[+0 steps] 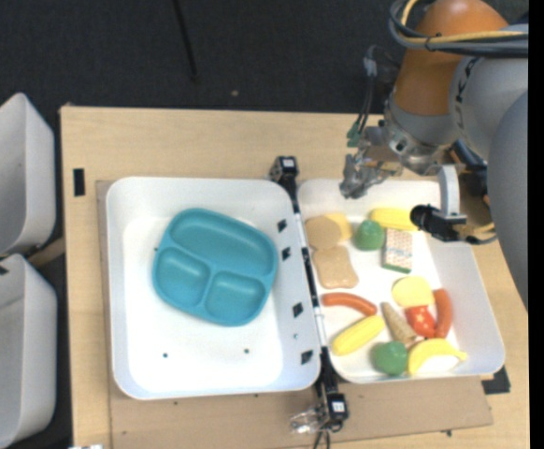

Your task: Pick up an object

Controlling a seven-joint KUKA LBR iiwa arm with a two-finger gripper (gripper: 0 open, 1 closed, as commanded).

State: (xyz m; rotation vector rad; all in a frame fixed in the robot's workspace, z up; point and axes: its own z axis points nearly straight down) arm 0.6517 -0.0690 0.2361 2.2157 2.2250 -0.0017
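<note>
The right bin (459, 279) holds several toy foods: two tan bread slices (332, 266), a green ball (369, 236), a yellow piece (390, 218), a patterned cracker (398, 249), a red-orange sausage (348, 301), a yellow banana-like piece (357, 334), a red tomato (422, 320) and a green pear (390, 357). My gripper (356, 185) hangs over the bin's far left corner, above and behind the bread. Nothing is seen between its fingers, and their gap is too dark to read.
The left bin (132, 344) holds a blue divided plate (214, 266). A black clip ridge (300, 269) runs between the bins. The arm's orange band (450, 26) and grey body fill the upper right. White chairs (6, 185) stand at the left.
</note>
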